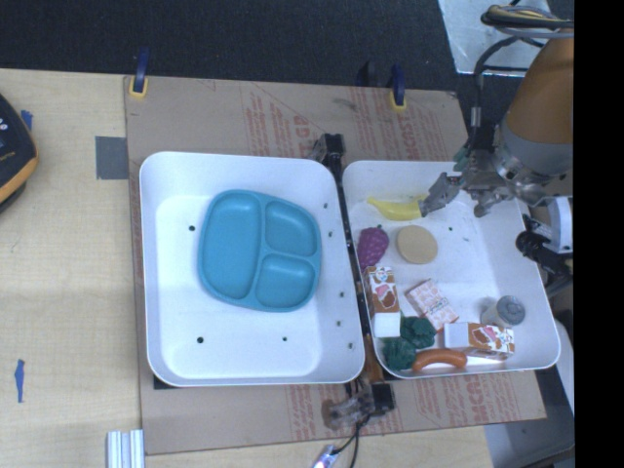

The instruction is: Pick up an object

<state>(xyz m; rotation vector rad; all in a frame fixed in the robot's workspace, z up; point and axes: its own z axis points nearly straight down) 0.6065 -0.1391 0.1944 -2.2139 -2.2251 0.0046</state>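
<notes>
My gripper [460, 197] hangs over the back of the right bin [531, 261], its two dark fingers spread open with nothing between them. Its left fingertip [435, 194] is just right of a yellow banana [394, 207]. Lying in the same bin are a tan round cookie [417, 244], purple grapes [371, 246], a small printed carton [383, 289], a red-and-white box [430, 302], a white cube [387, 326], green broccoli [418, 331], an orange sausage [439, 360], another printed box [484, 337] and a grey disc [509, 310].
The left bin [166, 261] holds a blue divided plate [260, 250]. A ridge where the two bins meet [346, 261] runs between them. Clamps [397, 78] sit at the back edge of the cardboard. A black-and-yellow device [12, 149] lies at far left.
</notes>
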